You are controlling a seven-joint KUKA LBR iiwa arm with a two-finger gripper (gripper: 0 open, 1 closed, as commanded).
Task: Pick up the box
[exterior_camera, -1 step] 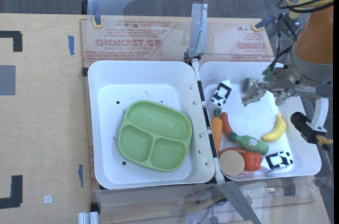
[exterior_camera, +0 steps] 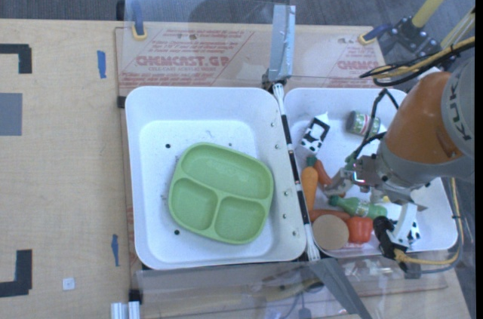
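A small white box with black patches (exterior_camera: 317, 133) stands in the right bin (exterior_camera: 298, 100), near its left wall. A second black-and-white patched piece (exterior_camera: 408, 228) lies at that bin's front right, partly under the arm. My gripper (exterior_camera: 364, 185) hangs low over the middle of the right bin, just above a green item (exterior_camera: 355, 204) and to the right of and nearer than the box. It is apart from the box. The grey and orange wrist (exterior_camera: 423, 129) hides the bin floor behind it.
The right bin also holds an orange carrot (exterior_camera: 309, 188), a red item (exterior_camera: 361, 228), a tan round piece (exterior_camera: 330, 233) and a small can (exterior_camera: 362, 122). A green divided plate (exterior_camera: 220, 192) lies in the left bin (exterior_camera: 143, 182). Cables run at the right.
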